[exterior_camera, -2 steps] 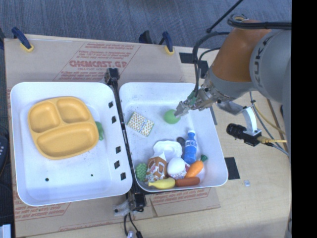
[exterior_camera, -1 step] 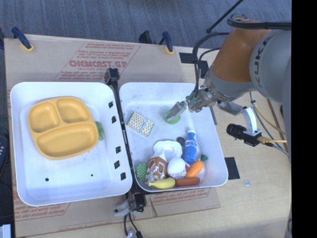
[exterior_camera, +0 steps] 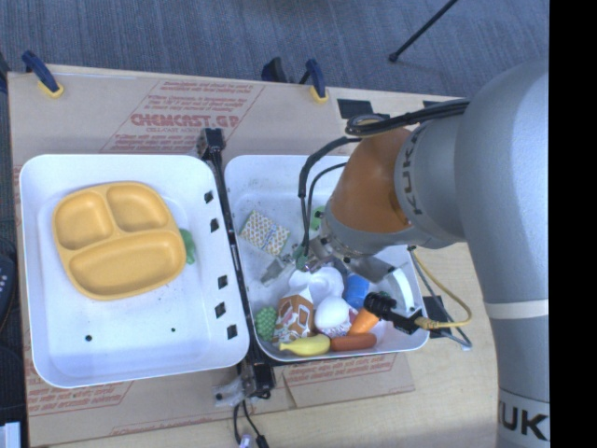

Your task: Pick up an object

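Inside left bin (exterior_camera: 56, 343), yellow divided tray (exterior_camera: 117, 239)

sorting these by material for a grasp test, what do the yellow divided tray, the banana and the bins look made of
Yellow divided tray: probably moulded plastic, matte, one even colour with soft rounded ridges.
Banana: likely toy plastic, smooth with a slight sheen.
Left bin and right bin: seemingly thin formed plastic, white, semi-gloss, with rounded rims.

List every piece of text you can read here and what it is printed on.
"CHEMCAST GP": red print on the brown protective sheet covering the bench, above the left bin.
Smaller red lines around it: too blurred to read.
"KU": cut-off grey letters on the arm, bottom right.
"KU", partly seen, on the orange band.
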You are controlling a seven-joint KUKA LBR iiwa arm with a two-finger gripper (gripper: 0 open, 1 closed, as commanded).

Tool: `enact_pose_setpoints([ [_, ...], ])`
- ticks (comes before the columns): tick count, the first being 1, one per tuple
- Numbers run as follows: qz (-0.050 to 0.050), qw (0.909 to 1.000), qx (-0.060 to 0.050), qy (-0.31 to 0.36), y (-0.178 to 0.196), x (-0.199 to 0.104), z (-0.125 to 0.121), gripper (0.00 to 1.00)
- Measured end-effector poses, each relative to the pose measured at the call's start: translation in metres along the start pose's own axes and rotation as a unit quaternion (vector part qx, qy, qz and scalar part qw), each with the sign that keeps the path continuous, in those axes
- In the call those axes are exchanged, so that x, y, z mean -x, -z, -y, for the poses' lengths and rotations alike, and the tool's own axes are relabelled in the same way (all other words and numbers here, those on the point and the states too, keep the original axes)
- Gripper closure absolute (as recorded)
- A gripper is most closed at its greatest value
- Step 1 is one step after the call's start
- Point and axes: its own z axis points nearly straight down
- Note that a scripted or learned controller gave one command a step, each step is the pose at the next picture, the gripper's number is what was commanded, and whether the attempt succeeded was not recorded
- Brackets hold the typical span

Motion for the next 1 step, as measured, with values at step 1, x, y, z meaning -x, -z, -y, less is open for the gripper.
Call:
enact_pose_setpoints([
  [1,0.0,0.9989,0.001,0.046,0.0004,-0.0122,0.0395,0.0],
])
